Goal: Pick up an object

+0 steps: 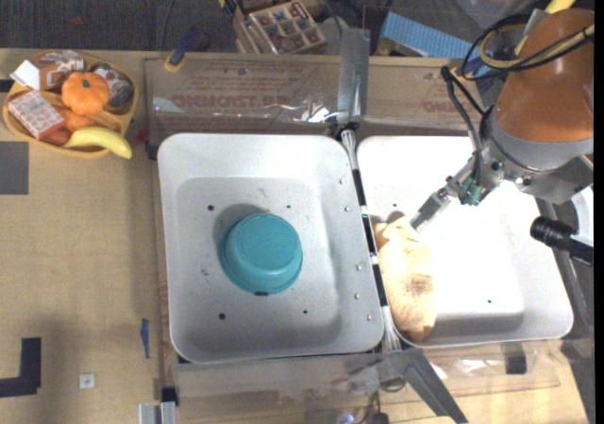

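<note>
A teal bowl lies upside down in the middle of the left bin. A tan, bread-like object lies along the left wall of the right bin. My gripper reaches in from the right and hangs just above the upper end of that tan object, its thin dark fingers pointing down-left. Nothing shows between the fingers. The arm's orange band fills the upper right.
A basket with a small pumpkin, a banana and packets sits on the bench at far left. A metal divider runs between the bins at the back. Cables and boxes lie beyond the bench.
</note>
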`<state>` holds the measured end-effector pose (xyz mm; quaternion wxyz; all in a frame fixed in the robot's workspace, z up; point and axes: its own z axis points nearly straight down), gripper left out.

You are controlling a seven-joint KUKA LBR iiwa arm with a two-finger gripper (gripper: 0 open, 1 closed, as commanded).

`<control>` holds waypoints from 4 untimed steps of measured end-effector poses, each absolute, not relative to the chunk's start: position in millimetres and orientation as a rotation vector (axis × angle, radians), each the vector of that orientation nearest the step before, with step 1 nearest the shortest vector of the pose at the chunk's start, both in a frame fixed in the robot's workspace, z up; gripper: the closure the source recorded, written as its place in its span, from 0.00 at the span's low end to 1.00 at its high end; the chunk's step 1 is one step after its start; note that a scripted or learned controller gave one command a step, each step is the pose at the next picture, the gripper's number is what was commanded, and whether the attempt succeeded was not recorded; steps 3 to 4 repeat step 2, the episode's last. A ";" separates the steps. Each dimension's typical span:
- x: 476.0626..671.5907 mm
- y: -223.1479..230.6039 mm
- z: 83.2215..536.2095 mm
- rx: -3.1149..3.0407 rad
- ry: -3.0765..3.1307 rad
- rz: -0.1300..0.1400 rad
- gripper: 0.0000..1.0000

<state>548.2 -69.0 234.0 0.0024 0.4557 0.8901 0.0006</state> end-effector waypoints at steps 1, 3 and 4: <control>536.2 -87.1 297.0 1.228 2.886 0.002 0.00; 554.7 -76.9 192.4 1.304 2.856 0.001 0.00; 554.7 -76.9 192.4 1.304 2.856 0.001 0.00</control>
